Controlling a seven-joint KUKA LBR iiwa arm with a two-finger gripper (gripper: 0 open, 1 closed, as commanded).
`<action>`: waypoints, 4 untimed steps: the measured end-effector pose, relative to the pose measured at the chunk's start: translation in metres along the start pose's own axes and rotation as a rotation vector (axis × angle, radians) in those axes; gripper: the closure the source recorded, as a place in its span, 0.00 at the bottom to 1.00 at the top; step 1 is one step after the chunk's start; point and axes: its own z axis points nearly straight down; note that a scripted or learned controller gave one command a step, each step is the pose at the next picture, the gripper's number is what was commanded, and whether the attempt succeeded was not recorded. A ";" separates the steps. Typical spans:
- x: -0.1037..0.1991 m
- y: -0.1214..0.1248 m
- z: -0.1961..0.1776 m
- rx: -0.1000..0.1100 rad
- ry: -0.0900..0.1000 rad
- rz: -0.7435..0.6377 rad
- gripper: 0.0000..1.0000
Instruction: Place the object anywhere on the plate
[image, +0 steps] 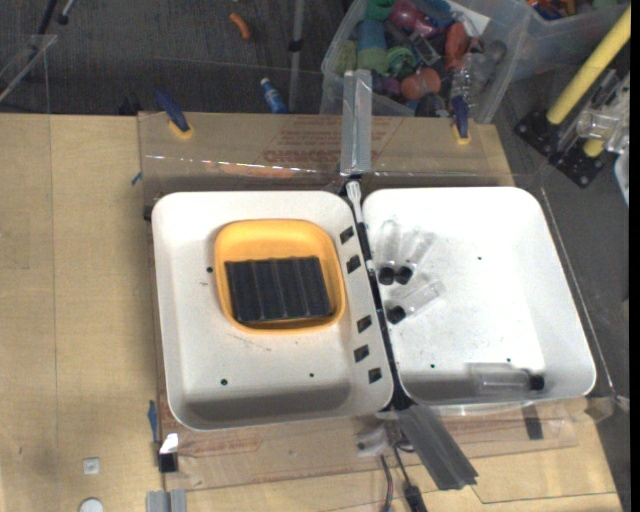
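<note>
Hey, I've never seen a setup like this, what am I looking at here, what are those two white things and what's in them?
This is one camera fixed above a workbench, looking down at a slant. A robot arm works here, reaching in from the right side of the picture.

The two white things are shallow bins side by side. The left bin holds an orange plate with a dark ribbed block lying on it. The right bin holds several small clear tubes with black caps: a cluster near the divider and one more near the front edge.

The job is to put an object onto the plate. Behind the bench stands a clear tub of colourful toys.
</note>
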 end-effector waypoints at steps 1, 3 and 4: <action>0.000 0.001 0.000 0.001 0.001 -0.112 1.00; -0.007 0.004 0.010 -0.001 0.003 -0.388 1.00; -0.007 0.004 0.000 0.000 -0.002 -0.475 1.00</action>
